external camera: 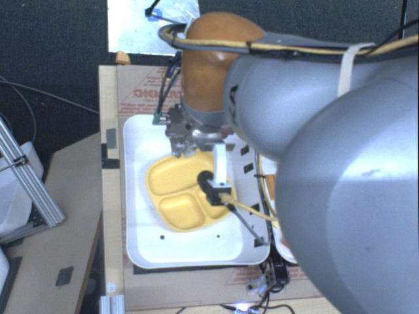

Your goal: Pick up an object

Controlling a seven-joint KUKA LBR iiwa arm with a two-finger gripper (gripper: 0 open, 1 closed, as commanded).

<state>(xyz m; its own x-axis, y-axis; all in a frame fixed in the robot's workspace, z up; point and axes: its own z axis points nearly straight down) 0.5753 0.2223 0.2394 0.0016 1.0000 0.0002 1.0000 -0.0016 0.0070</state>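
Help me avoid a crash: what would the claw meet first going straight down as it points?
Probably the yellow divided plastic tray, near its far rim; the claw hangs above it in the shallow white bin, though the gap is unclear.

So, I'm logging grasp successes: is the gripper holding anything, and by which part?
Cannot be told: the gripper sits at the far rim of the yellow divided tray, but any hold is hidden.

Yellow 2-compt plate (171,180) in white bin (141,246); hand (186,147) approx. over plate's far rim.
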